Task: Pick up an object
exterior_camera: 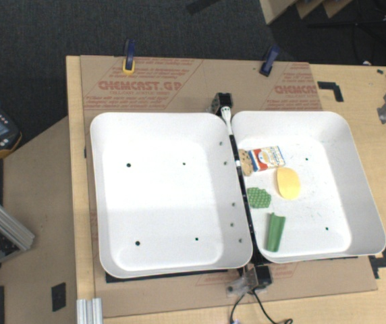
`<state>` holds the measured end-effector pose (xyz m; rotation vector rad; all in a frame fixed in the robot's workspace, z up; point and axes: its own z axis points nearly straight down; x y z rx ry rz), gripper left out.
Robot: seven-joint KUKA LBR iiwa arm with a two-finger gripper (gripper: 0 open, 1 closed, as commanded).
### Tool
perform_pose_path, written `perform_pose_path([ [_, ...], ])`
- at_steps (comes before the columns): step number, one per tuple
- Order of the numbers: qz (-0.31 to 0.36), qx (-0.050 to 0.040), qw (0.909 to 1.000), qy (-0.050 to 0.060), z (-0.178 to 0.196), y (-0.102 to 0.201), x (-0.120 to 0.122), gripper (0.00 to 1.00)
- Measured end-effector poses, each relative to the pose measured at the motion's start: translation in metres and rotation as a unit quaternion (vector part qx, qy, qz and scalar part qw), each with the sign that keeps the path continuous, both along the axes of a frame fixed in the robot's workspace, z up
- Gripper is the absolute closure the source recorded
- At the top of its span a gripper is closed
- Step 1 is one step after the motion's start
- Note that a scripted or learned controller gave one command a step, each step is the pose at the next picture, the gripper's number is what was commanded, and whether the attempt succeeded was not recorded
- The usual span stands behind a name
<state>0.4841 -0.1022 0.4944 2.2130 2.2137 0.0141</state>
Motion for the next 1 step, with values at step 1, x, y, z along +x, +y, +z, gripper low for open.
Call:
perform_pose_path([
  [1, 0.000, 0.0015, 0.9999, 0.013, -0.1136, 0.0059, 0.0278, 1.00],
])
